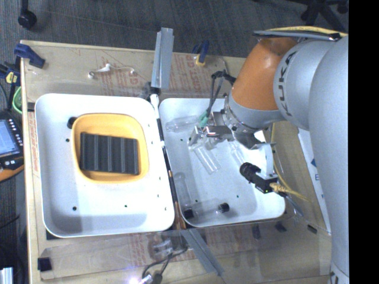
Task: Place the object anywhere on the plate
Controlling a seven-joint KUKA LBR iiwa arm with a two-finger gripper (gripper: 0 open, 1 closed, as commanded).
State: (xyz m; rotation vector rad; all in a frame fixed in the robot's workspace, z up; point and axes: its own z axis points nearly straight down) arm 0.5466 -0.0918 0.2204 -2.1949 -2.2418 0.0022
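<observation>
A yellow plate [135, 125] with rounded corners lies in the left white bin [53, 194]. On it rests a dark grey ridged block [110, 154], flat and roughly centred. My gripper [221, 157] hangs over the middle of the right white bin [237, 209], well to the right of the plate. Its clear fingers [208, 158] look spread apart with nothing between them. The grey arm with its orange band [260, 70] reaches in from the right above it.
A black connector with a yellow cable [256, 177] sticks out below the wrist, over the right bin's right side. Metal brackets [161, 58] and clamps stand on the wooden bench behind and in front of the bins.
</observation>
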